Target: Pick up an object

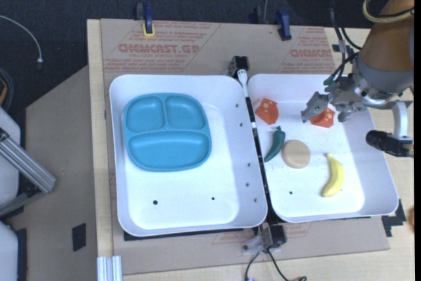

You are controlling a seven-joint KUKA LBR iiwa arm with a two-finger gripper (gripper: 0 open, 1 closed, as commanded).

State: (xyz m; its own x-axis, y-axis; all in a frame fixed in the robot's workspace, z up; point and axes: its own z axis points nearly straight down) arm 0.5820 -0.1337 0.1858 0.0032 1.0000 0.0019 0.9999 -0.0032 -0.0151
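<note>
In the right bin (375, 204), spread jaws (327, 110) partly hide a red object (324, 118).

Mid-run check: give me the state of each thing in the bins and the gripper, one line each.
Blue plate: flat in the left bin, nothing on it.
Strawberry: loose in the right bin, near the divider.
Green pepper: lying loose beside the divider.
Tan round piece: lying loose, untouched.
Banana: lying loose, near the front.
Red piece: in the bin, right at the gripper; grasp unclear.
Gripper: low over the right bin, at the red piece.
</note>
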